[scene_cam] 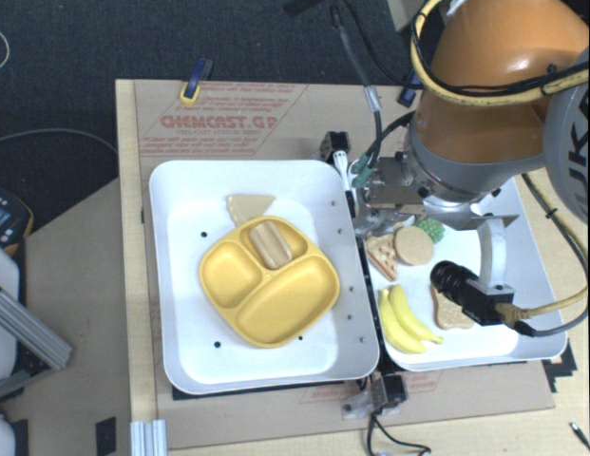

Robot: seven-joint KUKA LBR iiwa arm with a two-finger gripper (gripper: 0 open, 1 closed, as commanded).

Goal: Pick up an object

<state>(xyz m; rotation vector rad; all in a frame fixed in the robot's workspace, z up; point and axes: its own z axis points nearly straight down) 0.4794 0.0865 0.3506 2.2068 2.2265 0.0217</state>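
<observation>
Banana point(405, 319), toy plastic by its look, lies at the near left of the right bin point(542, 255), beside a round cracker point(413, 247). Judged light, stiff, slick; grip across its middle. Gripper's state: cannot tell.

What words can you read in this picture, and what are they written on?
"CHEMCAST GP", in big red letters: on the brown paper-covered board under the white bins. The middle letters are faint, so the spelling is my best reading.
Small red lines above and below that name on the same board: too small and blurred to read.
Yellow divided plate, bananas and the other toy food: no writing that I can see.
</observation>
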